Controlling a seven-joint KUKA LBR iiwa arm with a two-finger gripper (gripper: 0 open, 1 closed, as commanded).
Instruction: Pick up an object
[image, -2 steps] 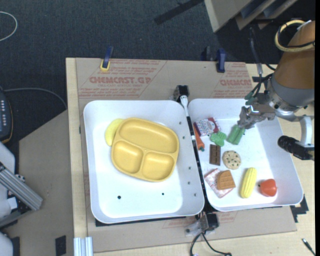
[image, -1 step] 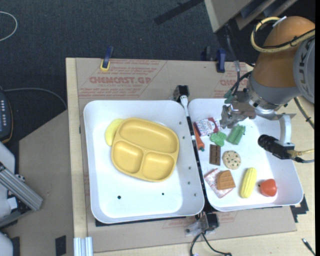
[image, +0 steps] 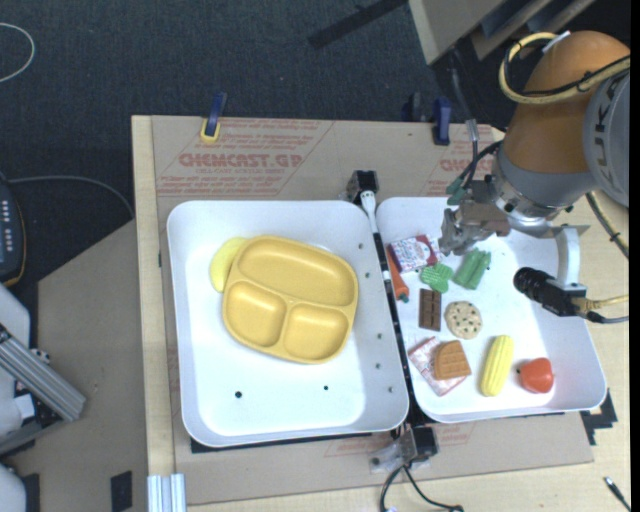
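My gripper (image: 457, 238) hangs over the back of the right bin (image: 580, 330), reaching in from the right. Just below it lie a red-and-white packet (image: 411, 250), a small green piece (image: 435, 278) and a green pickle-like piece (image: 472, 268). Further forward in that bin are a brown chocolate bar (image: 430, 309), a round cookie (image: 463, 319), a yellow corn cob (image: 496, 364), a red tomato (image: 538, 375) and a tan cracker on a wrapper (image: 447, 361). An orange stick (image: 399, 281) lies along the bin's left wall. Nothing appears lifted.
The left bin (image: 200, 390) holds a yellow divided plate (image: 290, 298), which rests on a yellow round piece (image: 222, 264). A black cylinder (image: 540, 287) on the arm sticks out over the right bin's right side. Clamps sit at the board's back edge.
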